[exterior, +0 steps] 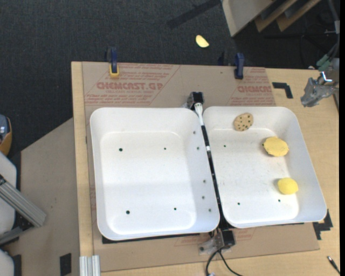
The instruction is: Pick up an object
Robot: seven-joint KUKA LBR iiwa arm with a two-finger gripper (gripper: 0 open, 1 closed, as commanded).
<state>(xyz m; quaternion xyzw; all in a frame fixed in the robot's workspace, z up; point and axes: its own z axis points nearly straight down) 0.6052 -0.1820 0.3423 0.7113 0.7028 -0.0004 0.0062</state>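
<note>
Lying under both bins is a brown board (161, 81) printed with faded red lettering, fixed along its far edge by two blue clamps (112, 59), and around it spreads dark carpeted floor (54, 32) with a small yellow scrap (202, 41) on it beyond the board. The left bin (143, 178) and the right bin (248, 178) sit side by side with their rims touching, a black clip (196, 98) at the far end of that seam and a cable (215, 261) trailing off the near end. In the right bin lie a speckled cookie (243, 122) near the far wall, a flat yellow disc (275, 146) towards the right wall, and a yellow lump (288, 186) nearer the camera, all well apart from one another. At the right edge, above the board and outside the right bin, hangs a grey metal piece that appears to be the gripper (317, 91); it is small and partly cut off, so I cannot tell whether the claw is released or clenched, and nothing is seen in it. A pale frame (269, 13) at the top right is cropped, as is a metal rail (21, 202) at the lower left.
</note>
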